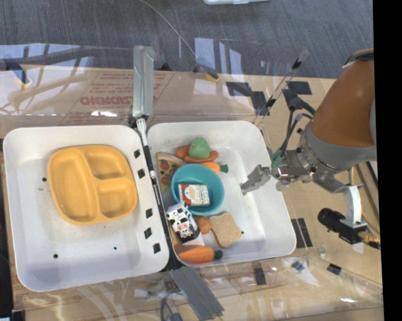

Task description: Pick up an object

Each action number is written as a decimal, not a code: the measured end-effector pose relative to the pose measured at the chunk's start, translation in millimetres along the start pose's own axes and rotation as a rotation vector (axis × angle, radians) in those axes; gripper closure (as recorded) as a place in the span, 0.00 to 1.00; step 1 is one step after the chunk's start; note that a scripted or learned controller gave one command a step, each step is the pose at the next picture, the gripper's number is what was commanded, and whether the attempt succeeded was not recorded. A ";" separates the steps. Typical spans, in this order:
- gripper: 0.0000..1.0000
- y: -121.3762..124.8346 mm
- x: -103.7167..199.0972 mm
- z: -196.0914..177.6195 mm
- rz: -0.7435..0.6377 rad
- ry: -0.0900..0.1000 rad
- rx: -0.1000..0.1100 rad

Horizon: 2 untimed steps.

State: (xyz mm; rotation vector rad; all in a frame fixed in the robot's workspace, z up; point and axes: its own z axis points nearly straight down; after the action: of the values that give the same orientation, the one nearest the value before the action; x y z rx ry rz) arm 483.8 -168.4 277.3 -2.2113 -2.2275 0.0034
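My gripper (255, 179) hangs over the right side of the right bin (256, 145), to the right of the toys and apart from them. Nothing shows between its fingers. A teal bowl (215, 179) in the bin's middle holds a small red and white carton (195, 195). Behind it lie a green pepper (200, 149), a carrot piece (182, 152) and a pizza slice (166, 168). In front of the bowl sit a black and white cow-print carton (181, 223), a slice of bread (226, 230) and an orange carrot (196, 255).
The left bin (33, 254) holds a yellow divided plate (92, 183). A grey bar (142, 83) stands behind the seam between the bins. Bare white floor lies under and to the right of the gripper in the right bin.
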 end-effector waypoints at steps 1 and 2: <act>0.00 50.0 27.2 80.3 0.240 0.001 0.006; 0.00 90.0 37.5 181.8 0.458 0.003 -0.009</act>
State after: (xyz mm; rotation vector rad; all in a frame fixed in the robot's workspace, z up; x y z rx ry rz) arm 572.9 -130.2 95.3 -2.6639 -1.6696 -0.0093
